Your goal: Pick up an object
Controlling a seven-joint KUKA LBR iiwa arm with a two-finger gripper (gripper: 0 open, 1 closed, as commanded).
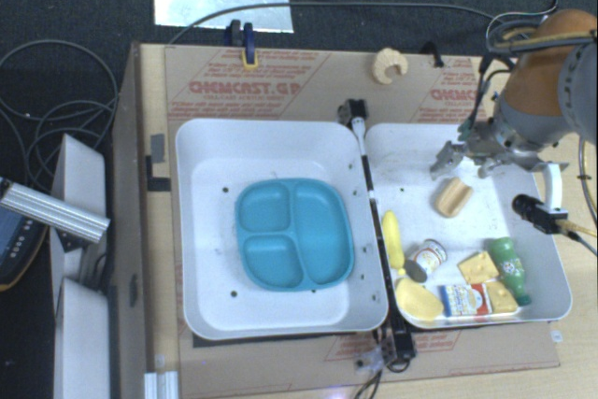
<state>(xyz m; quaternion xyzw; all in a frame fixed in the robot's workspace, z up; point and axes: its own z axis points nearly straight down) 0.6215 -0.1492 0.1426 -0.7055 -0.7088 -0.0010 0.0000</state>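
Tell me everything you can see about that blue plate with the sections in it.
The blue divided plate looks like smooth light-blue plastic, rounded-rectangular, with three compartments: one along the right side and two on the left. It lies flat, right way up, slightly turned, near the middle of the left white bin, resting on the bin's floor. Nothing sits in its compartments and nothing else touches it.

Grey arm (581,89) with rounded orange band (547,61), thin black cables looping above, pale metallic pincer (467,154)
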